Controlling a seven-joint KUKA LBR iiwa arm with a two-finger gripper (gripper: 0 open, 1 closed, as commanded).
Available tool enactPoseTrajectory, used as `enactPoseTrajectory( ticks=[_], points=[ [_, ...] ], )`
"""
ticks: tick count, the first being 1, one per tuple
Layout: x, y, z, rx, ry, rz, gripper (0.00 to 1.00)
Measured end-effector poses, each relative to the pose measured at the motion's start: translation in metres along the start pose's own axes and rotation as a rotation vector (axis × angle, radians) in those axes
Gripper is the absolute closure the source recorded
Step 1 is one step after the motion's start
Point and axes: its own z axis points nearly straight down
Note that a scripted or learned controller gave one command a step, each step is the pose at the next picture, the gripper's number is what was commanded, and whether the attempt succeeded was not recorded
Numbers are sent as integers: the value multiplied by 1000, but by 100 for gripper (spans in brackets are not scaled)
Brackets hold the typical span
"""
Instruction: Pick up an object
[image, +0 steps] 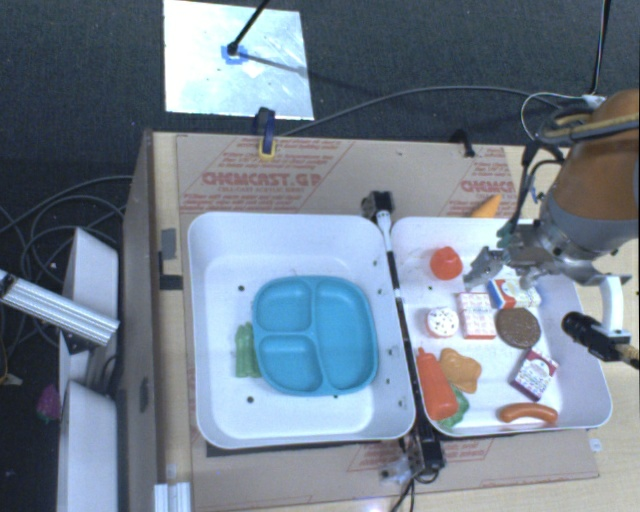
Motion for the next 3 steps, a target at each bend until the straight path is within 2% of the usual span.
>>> enactPoseTrajectory(
  ticks=[1,2,3],
  points=[
    [-8,42,137,-9,-1,0,0],
    [4,78,145,-1,0,-1,0],
    [-6,113,146,-1,0,-2,0]
  ],
)
